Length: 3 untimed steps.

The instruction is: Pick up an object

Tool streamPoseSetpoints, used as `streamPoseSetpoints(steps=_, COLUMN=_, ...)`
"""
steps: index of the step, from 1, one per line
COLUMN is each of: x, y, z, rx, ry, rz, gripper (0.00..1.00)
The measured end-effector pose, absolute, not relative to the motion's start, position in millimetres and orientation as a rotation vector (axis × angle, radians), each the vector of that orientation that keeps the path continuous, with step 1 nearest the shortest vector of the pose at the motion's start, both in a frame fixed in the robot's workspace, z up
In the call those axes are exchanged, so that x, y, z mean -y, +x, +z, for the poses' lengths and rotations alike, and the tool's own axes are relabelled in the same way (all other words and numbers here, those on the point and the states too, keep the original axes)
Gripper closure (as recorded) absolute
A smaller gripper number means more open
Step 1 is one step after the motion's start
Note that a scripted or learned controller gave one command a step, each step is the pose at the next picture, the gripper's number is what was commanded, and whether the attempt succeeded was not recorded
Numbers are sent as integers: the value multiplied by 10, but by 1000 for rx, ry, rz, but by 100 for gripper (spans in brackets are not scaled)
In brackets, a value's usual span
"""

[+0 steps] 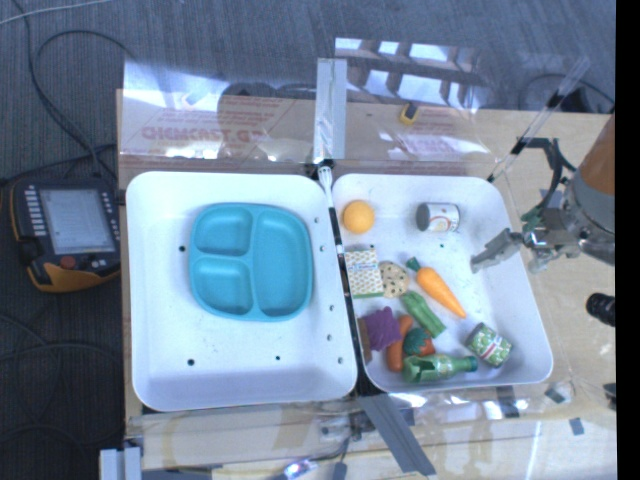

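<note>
Claw (492,256) over right bin's edge, grip state unclear. Nearest: orange plastic toy carrot (438,288), light, slick; grab mid-body.

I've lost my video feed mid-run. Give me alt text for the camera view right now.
The gripper hovers at the right bin's right edge, holding nothing, near a carrot. That bin also holds an orange ball, a small can, a green bottle and other toy food. The left bin holds a blue divided plate.
</note>
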<state>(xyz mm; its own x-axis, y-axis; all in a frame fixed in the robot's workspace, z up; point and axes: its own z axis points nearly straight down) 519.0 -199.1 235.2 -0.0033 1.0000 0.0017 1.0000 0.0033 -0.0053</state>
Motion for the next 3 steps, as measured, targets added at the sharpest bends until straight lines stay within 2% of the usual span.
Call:
streamPoseSetpoints(steps=1, x=1639, y=5318, z=946, rx=2400, ry=-2024, rz=1, gripper=0)
streamPoseSetpoints(steps=2, x=1643, y=5317, z=1009, rx=2396, ry=-2023, rz=3, gripper=100)
streamPoseSetpoints(steps=3, x=1657, y=5082, z=1833, rx=2321, ry=-2112, rz=6, gripper=100)
